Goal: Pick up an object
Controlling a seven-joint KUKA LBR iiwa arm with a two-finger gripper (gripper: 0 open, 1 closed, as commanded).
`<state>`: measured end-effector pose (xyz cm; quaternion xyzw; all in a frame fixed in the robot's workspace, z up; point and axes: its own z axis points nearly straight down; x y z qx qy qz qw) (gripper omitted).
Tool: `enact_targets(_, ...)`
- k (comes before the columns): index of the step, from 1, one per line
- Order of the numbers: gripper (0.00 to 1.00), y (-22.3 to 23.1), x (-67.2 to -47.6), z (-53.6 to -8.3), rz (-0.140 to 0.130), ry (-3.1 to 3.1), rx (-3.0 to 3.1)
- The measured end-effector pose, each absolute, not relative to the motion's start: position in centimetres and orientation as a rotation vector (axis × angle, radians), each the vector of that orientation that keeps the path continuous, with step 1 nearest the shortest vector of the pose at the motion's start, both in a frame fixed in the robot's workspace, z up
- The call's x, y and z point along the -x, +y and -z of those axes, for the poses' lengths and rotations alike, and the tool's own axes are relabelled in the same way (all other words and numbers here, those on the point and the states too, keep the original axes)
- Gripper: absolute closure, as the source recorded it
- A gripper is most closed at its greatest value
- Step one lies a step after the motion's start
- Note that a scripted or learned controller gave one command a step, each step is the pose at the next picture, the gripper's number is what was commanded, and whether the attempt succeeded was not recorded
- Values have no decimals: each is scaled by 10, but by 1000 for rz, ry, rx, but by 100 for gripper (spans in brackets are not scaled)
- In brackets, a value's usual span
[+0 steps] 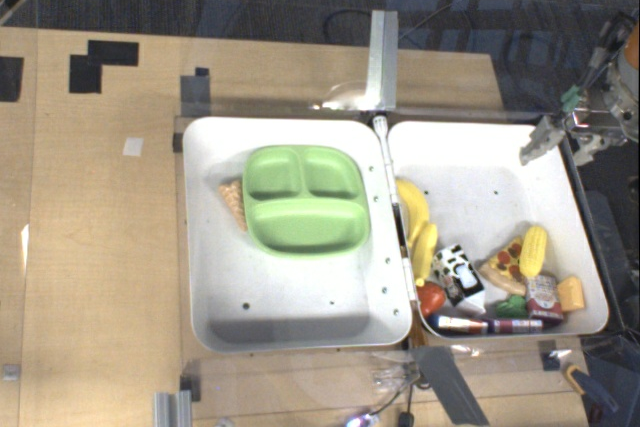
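Observation:
My gripper (561, 144) hangs over the far right corner of the right bin (480, 165), open, with nothing between its fingers. One grey finger (537, 141) points down-left over the bin floor. The objects lie well in front of it, along the bin's left wall and near edge. They include two yellow bananas (411, 205), a black-and-white cow toy (456, 267), a red tomato (431, 298), a pizza slice (503, 269), a corn cob (533, 250), a red packet (542, 293) and a yellow block (570, 293).
The left bin (215, 305) holds a green divided plate (303, 198) with a tan waffle piece (232, 203) poking out under its left edge. A metal post (383, 55) stands behind the seam between the bins. The back half of the right bin floor is bare.

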<state>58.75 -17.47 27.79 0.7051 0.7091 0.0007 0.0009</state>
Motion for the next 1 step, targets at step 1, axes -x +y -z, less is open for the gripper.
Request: enact_targets(1, 0, -142, -600, -142, -2, 2323, -2114)
